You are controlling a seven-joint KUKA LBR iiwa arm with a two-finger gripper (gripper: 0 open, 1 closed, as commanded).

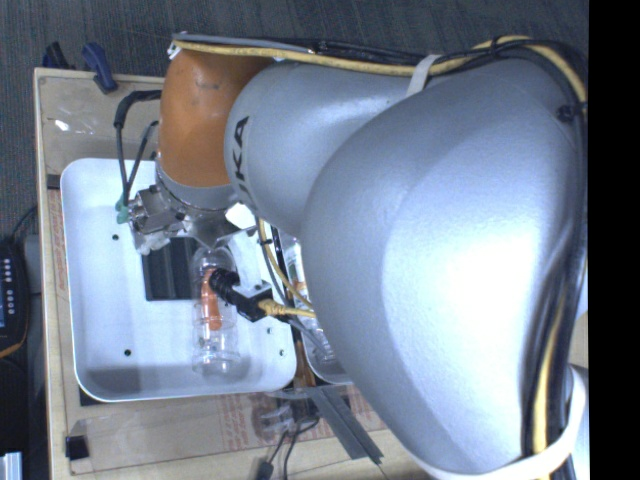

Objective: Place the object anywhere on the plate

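My gripper (214, 340) hangs over the middle of the left white bin (100, 268), pointing toward the bin's near wall. It looks like a clear, glassy piece with an orange streak and a black cable plug beside it. Right next to it, under the wrist, a flat dark rectangle (168, 268) sits against the bin floor; I cannot tell whether this is a loose object or part of the tool. The grey arm (430, 238) with its orange band (200, 118) covers the right bin and whatever lies there.
The left bin's floor shows bare white to the left of and in front of the gripper. A sliver of the right bin's rim (318, 366) peeks out below the arm. A blue clamp (97, 65) sits at the wooden bench's far left corner.
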